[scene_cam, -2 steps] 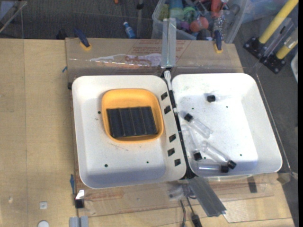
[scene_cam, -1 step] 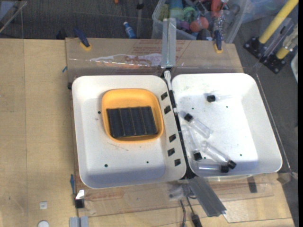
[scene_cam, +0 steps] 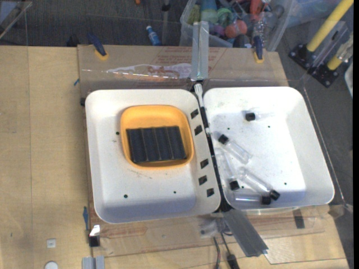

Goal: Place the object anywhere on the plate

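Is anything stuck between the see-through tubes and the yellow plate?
Yes. The tubes lie in the right bin, and the plate sits in the left bin. The raised rims where the bins meet run between them. A dark ridged block covers much of the plate.

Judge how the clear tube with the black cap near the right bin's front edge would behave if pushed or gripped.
The clear tube looks round and lies on its side, so a push would probably roll it. Its see-through wall looks smooth, likely slippery to grip. It seems light, so it may skid across the right bin.
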Tool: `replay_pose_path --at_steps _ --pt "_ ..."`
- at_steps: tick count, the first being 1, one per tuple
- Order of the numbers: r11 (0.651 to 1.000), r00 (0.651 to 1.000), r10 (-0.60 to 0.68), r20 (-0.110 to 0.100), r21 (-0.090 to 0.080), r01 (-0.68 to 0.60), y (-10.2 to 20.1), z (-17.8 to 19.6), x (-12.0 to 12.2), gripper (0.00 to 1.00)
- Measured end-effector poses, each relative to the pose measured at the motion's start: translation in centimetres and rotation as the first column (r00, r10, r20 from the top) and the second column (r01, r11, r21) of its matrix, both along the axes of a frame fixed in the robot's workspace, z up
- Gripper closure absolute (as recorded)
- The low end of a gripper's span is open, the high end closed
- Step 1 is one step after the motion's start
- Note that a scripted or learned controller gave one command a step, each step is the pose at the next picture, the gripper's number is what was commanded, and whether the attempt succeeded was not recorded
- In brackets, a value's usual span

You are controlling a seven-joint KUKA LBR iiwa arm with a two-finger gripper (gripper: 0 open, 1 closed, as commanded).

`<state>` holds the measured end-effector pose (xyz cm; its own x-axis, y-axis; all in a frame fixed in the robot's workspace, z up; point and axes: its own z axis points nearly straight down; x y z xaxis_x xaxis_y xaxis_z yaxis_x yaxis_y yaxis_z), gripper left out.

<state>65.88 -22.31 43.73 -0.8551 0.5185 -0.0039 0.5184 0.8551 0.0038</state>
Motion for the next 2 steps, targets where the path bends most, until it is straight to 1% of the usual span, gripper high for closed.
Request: replay_pose_path --at_steps 1,2 --pt "0.967 0.967 0.257 -0.001 -0.002 -0.257 0.25 -0.02 0.10 1.00" --pt "0.950 0.950 0.312 0.001 -0.004 -0.312 0.26 -0.01 0.20 1.00"
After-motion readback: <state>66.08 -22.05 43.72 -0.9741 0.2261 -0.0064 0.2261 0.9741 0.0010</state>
